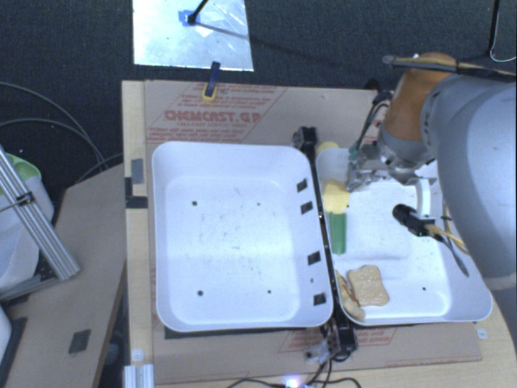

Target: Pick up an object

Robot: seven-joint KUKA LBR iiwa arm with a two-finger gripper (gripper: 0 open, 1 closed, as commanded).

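The gripper point(357, 176) hangs low over the upper left part of the right bin point(424, 293), its tip just beside the top right corner of a yellow block point(334, 196); how far the claw is spread I cannot tell from here, nor whether it touches the block, and nothing can be seen gripped in it; the yellow block sits hard against the bin's left wall, with a green block point(338, 234) touching it just below along the same wall; a pale yellow ball point(327, 147) sits at the bin's top left corner, and a tan bread-like piece point(368, 284) lies near the lower left corner; the middle and right of this bin's floor are open; the left bin point(234, 233) lies alongside; the grey arm point(477, 152) comes in from the right, its orange band point(408, 95) above the wrist, leaning down and leftward
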